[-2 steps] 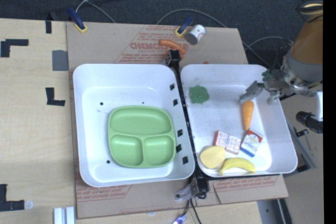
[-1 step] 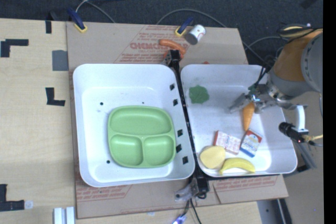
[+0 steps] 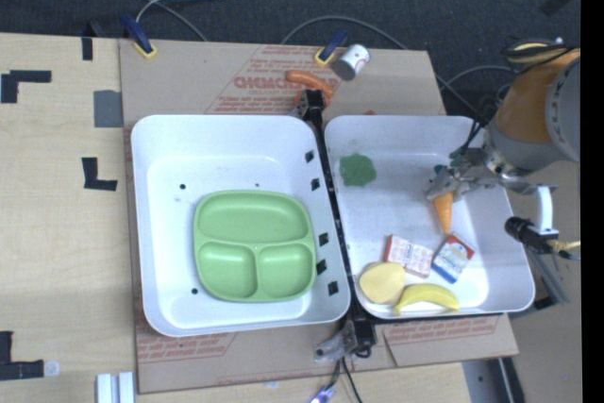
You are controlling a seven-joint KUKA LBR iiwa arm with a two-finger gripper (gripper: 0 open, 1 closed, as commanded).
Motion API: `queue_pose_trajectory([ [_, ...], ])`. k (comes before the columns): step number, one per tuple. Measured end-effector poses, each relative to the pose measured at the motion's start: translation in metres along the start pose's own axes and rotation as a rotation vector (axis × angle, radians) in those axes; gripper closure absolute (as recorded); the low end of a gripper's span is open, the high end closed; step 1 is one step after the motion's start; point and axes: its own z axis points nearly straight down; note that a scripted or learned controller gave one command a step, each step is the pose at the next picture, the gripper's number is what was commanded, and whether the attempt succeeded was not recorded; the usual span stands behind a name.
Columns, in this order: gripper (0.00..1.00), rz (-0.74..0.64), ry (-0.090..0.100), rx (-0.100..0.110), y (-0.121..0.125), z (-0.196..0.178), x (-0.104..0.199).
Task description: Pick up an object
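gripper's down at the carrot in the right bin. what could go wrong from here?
1. The gripper meets only the top end of the carrot, so it could slip or swing on lift.
2. The carrot sits close to the right bin's far wall, so the arm may clip it.
3. The red-and-white packet and blue carton lie just below; a dropped carrot could scatter them.

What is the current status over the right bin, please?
Gripper low in right bin, at carrot top. Grasp unconfirmed. Cartons, banana nearby, apart.
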Motion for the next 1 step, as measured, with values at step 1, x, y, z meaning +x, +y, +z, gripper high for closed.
queue_pose_trajectory([
  [1,1.00,-0.001,0.007,0.008,0.0148,0.0004,0.0816],
])
